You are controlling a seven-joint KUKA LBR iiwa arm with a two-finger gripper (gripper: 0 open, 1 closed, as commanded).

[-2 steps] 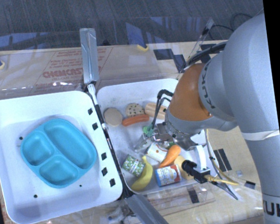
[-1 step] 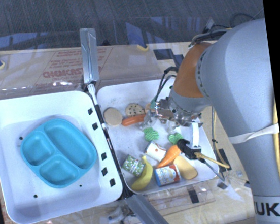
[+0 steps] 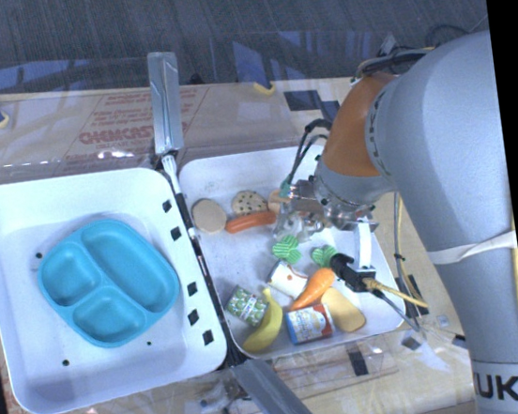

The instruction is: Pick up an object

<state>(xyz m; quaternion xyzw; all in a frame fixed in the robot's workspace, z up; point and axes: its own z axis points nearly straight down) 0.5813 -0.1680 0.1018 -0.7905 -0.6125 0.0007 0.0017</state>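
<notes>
Gripper [image 3: 291,218] location in the camera view: over the upper middle of the right bin [image 3: 235,168], at the end of the grey arm [image 3: 442,158], which enters from the right with its orange band just above the wrist. Gripper state: cannot be told from this view, and no item is seen to be held in it. Items available for picking all lie in the right bin. An orange sausage-shaped piece [image 3: 250,221] lies just left of the gripper, with a chocolate-chip cookie [image 3: 248,201] just above it and a round tan disc [image 3: 209,215] further left, close to the bin's left wall. A green striped piece [image 3: 286,248] lies directly below the gripper, and a second green piece [image 3: 323,256] lies to the right of it. Lower in the bin, a white block [image 3: 287,278] touches a carrot [image 3: 312,287], which lies at a slant. Along the near wall, from left to right: a green-patterned can [image 3: 244,304] on its side, a banana [image 3: 266,328], a blue-labelled jar [image 3: 308,325] and a tan rounded piece [image 3: 344,311]; these items lie close together. The left bin [image 3: 35,373] contains a blue divided plate [image 3: 108,280] with three compartments, well apart from the gripper.
</notes>
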